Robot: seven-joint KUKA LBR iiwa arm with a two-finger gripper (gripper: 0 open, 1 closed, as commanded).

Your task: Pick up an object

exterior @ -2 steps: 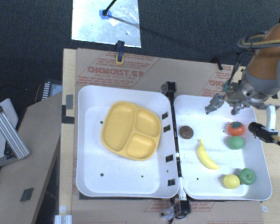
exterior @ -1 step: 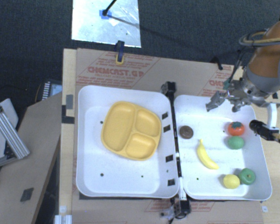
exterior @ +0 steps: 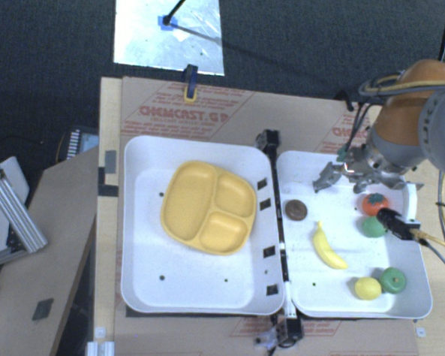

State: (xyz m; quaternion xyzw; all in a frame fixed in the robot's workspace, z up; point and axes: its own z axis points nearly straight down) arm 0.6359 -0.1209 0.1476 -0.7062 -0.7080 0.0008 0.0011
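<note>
my end effector (exterior: 335, 175) hanging over the right bin (exterior: 414, 298), can't tell its grip state, banana (exterior: 327, 247) lying diagonal, stem up-left, tip lower-right

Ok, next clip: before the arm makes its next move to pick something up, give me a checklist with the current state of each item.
1. Gripper over the right bin, where the objects lie: ok.
2. Object held between its fingers: not ok, nothing visible there.
3. Fingers open or shut: cannot tell at this angle.
4. Nearest candidates apart from each other: ok, the brown disc and the banana lie separately.
5. Orange fruit and the green object beside it free of the arm: not ok, wrist hardware partly covers them.
6. Lemon and green apple separable: cannot tell, they look to be touching.
</note>
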